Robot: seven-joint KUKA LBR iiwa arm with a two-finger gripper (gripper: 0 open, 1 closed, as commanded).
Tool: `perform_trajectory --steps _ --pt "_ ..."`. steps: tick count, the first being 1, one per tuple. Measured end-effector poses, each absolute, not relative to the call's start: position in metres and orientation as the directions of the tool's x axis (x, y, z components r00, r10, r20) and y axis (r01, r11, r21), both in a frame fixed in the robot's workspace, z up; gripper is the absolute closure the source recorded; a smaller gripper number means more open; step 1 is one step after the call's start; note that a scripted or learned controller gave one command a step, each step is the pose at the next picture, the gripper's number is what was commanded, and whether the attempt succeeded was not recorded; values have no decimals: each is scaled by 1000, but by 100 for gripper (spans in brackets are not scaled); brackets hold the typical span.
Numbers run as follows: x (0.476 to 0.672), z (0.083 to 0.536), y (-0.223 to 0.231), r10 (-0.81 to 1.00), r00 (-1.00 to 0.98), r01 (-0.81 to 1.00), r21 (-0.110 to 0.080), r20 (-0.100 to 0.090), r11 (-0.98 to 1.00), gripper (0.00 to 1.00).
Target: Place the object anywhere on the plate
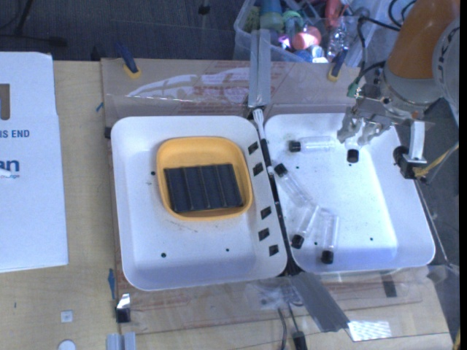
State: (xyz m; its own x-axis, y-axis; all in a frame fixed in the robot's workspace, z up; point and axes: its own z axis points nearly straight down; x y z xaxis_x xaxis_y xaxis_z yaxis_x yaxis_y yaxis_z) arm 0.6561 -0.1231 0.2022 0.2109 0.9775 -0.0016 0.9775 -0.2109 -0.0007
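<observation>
Camera view entry, taking the yellow plate (pixel 203 175) as my landmark throughout. It sits in the left white bin (pixel 139 254), roughly centred, and a dark ribbed rectangular piece (pixel 203 187) lies flat on it, covering most of its floor. Right of the plate, across the divider with its row of small black clips (pixel 264 211), is the right white bin (pixel 387 217). The task objects there look like clear vials with black caps: one vial (pixel 310 145) lies on its side to the upper right of the plate, cap end toward the plate; another vial (pixel 290 184) lies just past the divider at about plate height, tilted; a loose cluster of vials (pixel 317 228) lies to the lower right of the plate, some touching one another, though the clear bodies are hard to separate against the white floor. None of them is on the plate. My tool (pixel 359 133) is well to the right of the plate, over the far part of the right bin, with the grey arm and orange band (pixel 427 31) above it. A small black item (pixel 352 155) shows just below the tool tips; I cannot tell whether it is gripped or lying on the bin floor. I cannot tell whether the tool is spread or pressed together at this resolution. A white cardboard box (pixel 29 159) rests on the worktop (pixel 80 297) left of the plate.
</observation>
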Motion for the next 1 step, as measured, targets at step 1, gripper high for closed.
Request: perform_trajectory --steps 1 --pt "667 210 -104 997 -76 997 3 -1 76 100"
